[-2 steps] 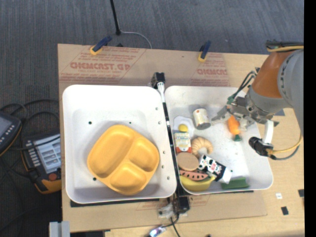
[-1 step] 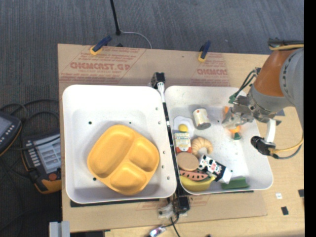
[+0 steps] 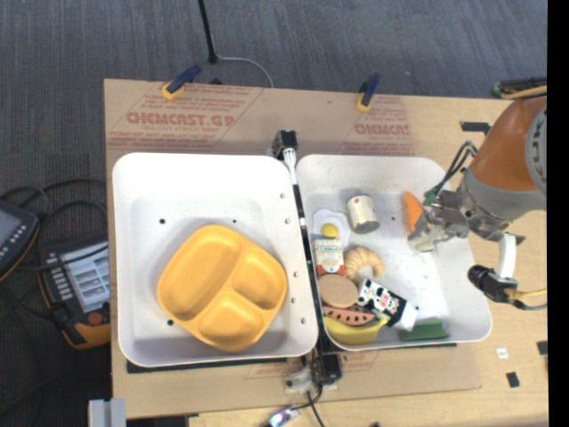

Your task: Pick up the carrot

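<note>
Nearest, along the near wall of the right bin [image 3: 462, 332]: a banana [image 3: 356, 330] lies curved, with a green block [image 3: 425, 331] just beside it toward the right corner. A black-and-white spotted toy [image 3: 384, 300] lies tilted across the banana's upper edge, a white piece touching its right end. Left of that, a watermelon slice [image 3: 340, 310] and a round brown disc [image 3: 337, 290] overlap, close against the bin's left wall.

Further back in the same bin: a tan ridged pastry [image 3: 363, 261], a small bottle with a red-and-yellow label [image 3: 328, 254] beside it on the left, and a fried egg [image 3: 330, 229] just beyond the bottle. A small cream cylinder [image 3: 361, 213] stands behind the pastry.

Carrot [image 3: 412, 208]: lying on the bin floor, right of the cylinder, toward the bin's far right area, orange, tilted. Gripper [image 3: 427, 235] sits just beside and slightly nearer than the carrot, low over the floor; nothing visibly between its fingers, and whether they are spread or closed cannot be told. Orange band of the arm [image 3: 511, 140] rises to the right of the bin.

Left of the right bin, the left bin [image 3: 142, 181] holds a yellow divided plate [image 3: 222, 285], upside unclear, resting toward its near half.

Beyond both bins: two clamps [image 3: 366, 92] on the cardboard-covered bench [image 3: 267, 105].
</note>
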`<move>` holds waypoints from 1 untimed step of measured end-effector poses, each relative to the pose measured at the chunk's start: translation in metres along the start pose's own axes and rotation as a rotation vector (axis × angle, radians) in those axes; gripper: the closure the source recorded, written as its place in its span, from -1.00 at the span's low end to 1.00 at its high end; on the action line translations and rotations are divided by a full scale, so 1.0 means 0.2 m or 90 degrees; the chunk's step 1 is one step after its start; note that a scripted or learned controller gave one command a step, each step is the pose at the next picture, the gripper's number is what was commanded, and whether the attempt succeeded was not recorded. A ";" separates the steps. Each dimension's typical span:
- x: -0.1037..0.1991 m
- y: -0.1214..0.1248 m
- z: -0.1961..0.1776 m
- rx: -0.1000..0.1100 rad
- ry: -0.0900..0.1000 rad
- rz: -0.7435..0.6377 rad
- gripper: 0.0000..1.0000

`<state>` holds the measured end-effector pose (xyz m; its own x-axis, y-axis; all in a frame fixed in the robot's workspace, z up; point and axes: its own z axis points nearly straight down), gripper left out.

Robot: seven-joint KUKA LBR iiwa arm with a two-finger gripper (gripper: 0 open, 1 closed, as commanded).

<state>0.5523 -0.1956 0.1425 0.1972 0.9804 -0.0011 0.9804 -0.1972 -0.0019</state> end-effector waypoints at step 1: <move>-0.10 -0.01 0.27 -0.003 0.002 -0.098 1.00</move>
<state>0.5460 -0.2139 0.0894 0.0443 0.9990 0.0016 0.9990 -0.0443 0.0029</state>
